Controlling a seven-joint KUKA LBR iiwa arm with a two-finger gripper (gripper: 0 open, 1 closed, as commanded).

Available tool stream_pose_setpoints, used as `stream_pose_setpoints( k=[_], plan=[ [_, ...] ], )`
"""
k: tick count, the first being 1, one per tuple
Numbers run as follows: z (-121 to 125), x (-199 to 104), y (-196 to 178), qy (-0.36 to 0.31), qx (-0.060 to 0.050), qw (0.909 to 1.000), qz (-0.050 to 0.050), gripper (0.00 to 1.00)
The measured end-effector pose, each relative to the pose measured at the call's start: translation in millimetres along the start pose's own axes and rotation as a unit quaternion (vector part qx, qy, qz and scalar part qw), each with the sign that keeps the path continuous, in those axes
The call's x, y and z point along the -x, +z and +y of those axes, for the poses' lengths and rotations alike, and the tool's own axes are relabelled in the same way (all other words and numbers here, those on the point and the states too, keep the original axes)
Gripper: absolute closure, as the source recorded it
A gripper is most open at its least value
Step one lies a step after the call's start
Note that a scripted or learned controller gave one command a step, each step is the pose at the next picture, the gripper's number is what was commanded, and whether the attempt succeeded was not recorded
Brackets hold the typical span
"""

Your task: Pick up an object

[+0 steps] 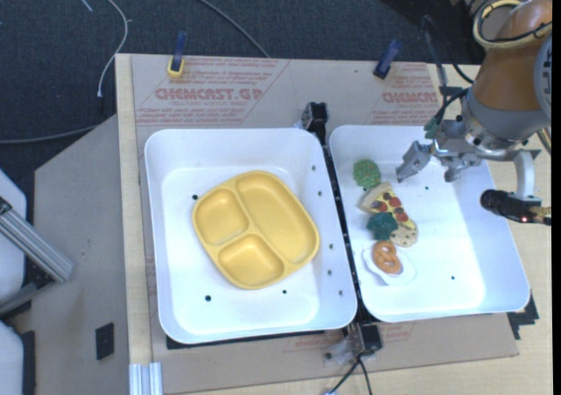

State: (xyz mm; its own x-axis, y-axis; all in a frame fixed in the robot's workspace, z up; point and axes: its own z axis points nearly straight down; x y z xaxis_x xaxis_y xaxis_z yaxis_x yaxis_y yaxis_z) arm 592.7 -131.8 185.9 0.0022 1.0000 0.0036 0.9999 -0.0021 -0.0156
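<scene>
Tool spread open, nothing between fingers, over right bin's upper part; just left of it green toy, pizza slice, broccoli, pretzel clustered; yellow tray in left bin

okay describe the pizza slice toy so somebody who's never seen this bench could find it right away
Start at the right-hand white bin, the one under the gripper. A short column of toy foods runs along its left side; the pizza slice lies second from the top, between a light green lump and a dark teal lump. It alone is a flat tan wedge dotted with red.
</scene>
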Motion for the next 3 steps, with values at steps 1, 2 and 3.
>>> stream_pose_setpoints(
  k=[1,2,3],
  plan=[
    [3.2,-0.3,-7.7,-0.001,0.007,1.0,-0.001,0.0],
    [9.6,7.6,46.4,-0.001,0.005,1.0,-0.001,0.0],
    [11.8,7.6,95.0,0.0,0.008,1.0,-0.001,0.0]
  ],
)
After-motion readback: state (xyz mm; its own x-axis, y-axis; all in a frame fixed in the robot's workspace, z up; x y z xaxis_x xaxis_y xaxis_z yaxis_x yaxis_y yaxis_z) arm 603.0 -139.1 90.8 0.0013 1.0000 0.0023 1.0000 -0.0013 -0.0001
